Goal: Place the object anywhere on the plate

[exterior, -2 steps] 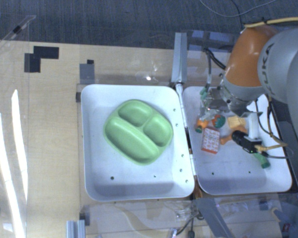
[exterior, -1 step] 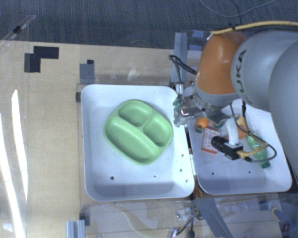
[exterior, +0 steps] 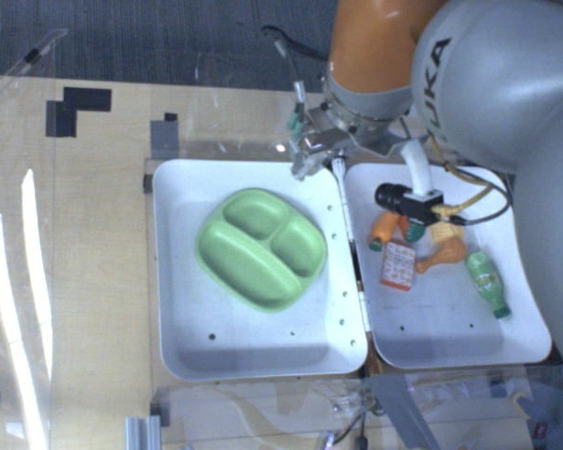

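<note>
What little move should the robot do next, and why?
Probably swing the hand over the right bin, above the green bottle. The hand sits at the bins' back rim, away from the bottle, and the green plate waits in the other bin.

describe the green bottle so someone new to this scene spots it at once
Start at the right white bin, not the one with the green plate. Toward its right wall lies a small green bottle. It is the only green thing there, beside an orange piece and a red-and-white packet.
</note>
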`<state>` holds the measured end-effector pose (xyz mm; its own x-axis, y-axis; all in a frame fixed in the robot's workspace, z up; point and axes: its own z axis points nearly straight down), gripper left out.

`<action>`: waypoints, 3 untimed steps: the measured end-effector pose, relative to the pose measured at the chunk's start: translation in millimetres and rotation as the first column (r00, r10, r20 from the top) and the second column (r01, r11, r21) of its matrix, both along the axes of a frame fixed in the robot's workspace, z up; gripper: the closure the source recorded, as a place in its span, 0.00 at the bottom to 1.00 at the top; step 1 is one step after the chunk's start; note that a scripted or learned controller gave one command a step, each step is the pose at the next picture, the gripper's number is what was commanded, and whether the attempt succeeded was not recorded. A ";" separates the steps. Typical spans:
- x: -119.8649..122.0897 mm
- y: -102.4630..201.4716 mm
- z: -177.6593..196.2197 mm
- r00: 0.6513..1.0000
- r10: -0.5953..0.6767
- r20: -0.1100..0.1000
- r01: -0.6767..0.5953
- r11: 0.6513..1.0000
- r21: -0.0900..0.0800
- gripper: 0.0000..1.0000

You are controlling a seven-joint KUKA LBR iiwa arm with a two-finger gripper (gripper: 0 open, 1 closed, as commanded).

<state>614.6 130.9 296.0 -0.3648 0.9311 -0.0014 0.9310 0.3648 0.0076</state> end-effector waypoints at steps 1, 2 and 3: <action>-20.0 24.4 -23.7 0.998 -0.065 -0.003 0.065 0.998 0.000 1.00; -22.8 93.3 -12.3 0.992 -0.127 -0.003 0.127 0.992 0.001 1.00; -78.0 22.9 -42.9 0.973 -0.232 -0.006 0.232 0.973 0.000 1.00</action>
